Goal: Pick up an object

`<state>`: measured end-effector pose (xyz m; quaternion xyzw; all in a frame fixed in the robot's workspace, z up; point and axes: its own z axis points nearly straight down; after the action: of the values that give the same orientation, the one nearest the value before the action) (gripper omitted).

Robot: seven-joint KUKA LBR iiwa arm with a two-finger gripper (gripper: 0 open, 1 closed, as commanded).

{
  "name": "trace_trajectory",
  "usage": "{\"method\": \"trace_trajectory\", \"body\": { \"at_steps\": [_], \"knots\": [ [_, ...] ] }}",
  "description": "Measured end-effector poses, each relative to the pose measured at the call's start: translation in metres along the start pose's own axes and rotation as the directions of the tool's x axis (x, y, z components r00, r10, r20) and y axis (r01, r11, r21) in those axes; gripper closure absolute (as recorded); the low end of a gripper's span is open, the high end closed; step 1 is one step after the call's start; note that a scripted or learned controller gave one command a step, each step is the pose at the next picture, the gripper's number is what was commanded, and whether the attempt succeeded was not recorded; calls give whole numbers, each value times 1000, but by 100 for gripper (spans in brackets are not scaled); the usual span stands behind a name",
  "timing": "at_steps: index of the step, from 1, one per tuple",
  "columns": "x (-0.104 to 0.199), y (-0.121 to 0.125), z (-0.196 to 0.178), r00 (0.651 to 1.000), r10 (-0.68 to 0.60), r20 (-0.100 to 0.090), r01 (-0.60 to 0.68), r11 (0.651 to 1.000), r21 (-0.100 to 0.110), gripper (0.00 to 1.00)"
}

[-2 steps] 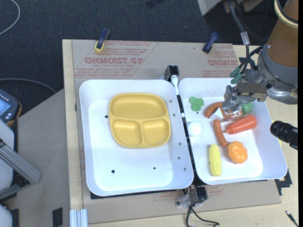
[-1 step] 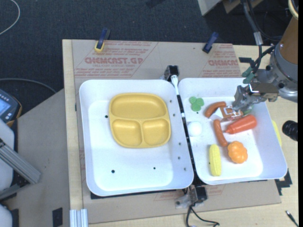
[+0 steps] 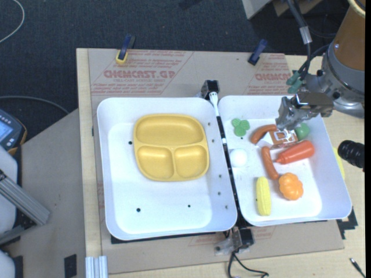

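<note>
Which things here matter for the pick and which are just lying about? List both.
For the pick: gripper, sausages, carrot, pumpkin, corn, egg, green piece, right bin.

Lying about: yellow tray, left bin, clamps.

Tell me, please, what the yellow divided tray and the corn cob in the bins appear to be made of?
Yellow divided tray: probably moulded plastic with a smooth, slightly matte finish, judging by its uniform colour and rounded compartment edges. Corn cob: likely toy plastic or rubber, given its even pale yellow and simplified shape; the finish is too small to tell.
</note>
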<state>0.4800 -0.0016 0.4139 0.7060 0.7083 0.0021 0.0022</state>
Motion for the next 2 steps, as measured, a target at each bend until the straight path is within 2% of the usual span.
{"method": "trace_trajectory", "body": {
  "at_steps": [1, 2],
  "knots": [
    [-38, -2, 45, 1000, 8, 1, -8, 1000, 12, 100],
    [-82, -2, 97, 1000, 8, 0, -8, 1000, 13, 100]
  ]
}}
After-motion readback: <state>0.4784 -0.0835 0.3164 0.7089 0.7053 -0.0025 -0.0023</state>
